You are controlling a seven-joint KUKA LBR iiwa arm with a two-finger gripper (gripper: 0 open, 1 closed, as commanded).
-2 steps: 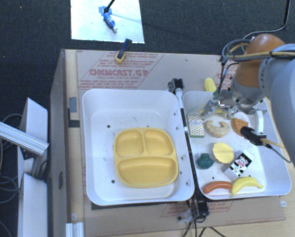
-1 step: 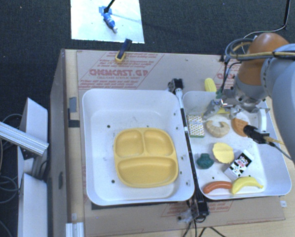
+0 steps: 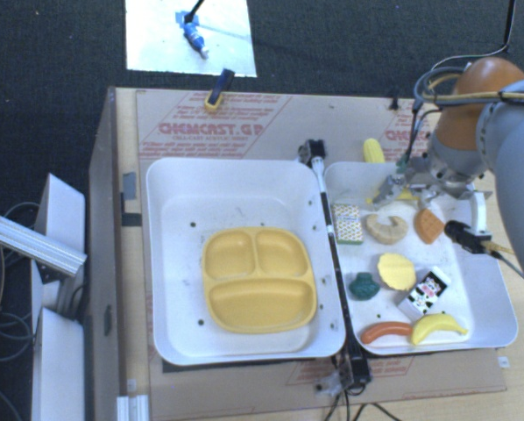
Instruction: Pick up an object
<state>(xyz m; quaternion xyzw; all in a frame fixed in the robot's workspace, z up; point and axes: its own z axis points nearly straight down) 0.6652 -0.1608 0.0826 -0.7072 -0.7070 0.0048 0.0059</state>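
Observation:
My gripper (image 3: 400,188) hangs low over the back of the right bin (image 3: 490,274), under the orange-banded wrist (image 3: 472,103). Just below it lie a tan bagel half (image 3: 386,228) and an orange cookie (image 3: 428,226). A small yellow piece (image 3: 408,196) shows right at the gripper's tip; whether it is touched is unclear. A checkered cracker (image 3: 346,223) lies at the bin's left wall. Further forward are a yellow round piece (image 3: 396,271), a green toy (image 3: 364,285), a black-and-white block (image 3: 426,293), a red sausage (image 3: 386,331) and a banana (image 3: 438,326). A corn cob (image 3: 373,152) rests at the back rim.
The left bin (image 3: 179,235) holds a yellow divided plate (image 3: 258,279). A black divider rod (image 3: 328,226) runs between the bins. The arm's body (image 3: 516,174) covers the right bin's far right side, with a black cable part (image 3: 468,235) over it.

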